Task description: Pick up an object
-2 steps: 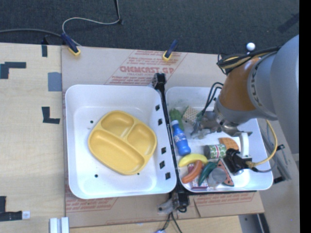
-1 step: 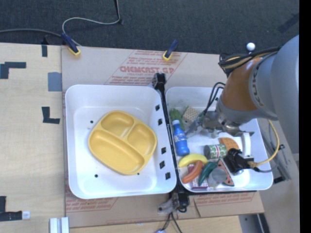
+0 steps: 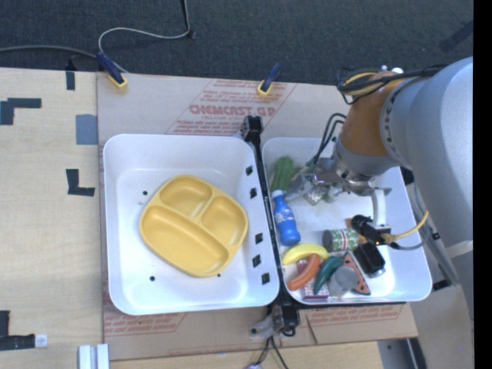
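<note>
My gripper hangs low over the upper middle of the right bin, just right of a green vegetable that lies against the bin's left wall. A blue bottle lies below and left of the gripper. Further down are a yellow banana, a red sausage, a green can, a teal pepper, a black piece and a red and grey wedge. I see nothing clearly between the gripper's tips.
The left bin holds a yellow divided plate. The grey arm with its orange band covers the right bin's upper right corner. A black clip sits at the top of the wall between the bins.
</note>
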Robot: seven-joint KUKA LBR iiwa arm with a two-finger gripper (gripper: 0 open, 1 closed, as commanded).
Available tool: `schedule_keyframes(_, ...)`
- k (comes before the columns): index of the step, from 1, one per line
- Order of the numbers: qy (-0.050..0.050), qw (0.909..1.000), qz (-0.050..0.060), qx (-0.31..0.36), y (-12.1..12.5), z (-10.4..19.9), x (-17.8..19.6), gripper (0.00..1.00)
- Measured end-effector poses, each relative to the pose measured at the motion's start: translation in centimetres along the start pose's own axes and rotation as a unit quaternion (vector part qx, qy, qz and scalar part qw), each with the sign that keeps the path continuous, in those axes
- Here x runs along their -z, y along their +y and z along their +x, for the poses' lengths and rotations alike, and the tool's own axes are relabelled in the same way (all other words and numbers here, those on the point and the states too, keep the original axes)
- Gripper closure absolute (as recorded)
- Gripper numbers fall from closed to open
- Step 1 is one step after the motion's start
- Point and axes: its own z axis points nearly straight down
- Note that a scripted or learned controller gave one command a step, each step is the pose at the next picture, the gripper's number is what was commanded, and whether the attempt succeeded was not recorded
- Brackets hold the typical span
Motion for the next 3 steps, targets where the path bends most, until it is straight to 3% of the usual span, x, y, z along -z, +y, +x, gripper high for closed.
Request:
schedule_keyframes(1, -0.004, 1.0, -0.003, -0.002, -2.9, 0.9, 0.2, 0.0)
schedule_keyframes(2, -0.002, 1.0, -0.001, -0.001, -3.0, 1.1, 1.0, 1.0)
schedule_keyframes(3, 0.0, 1.0, 0.0, 0.001, 3.9, 8.9, 10.0, 1.0)
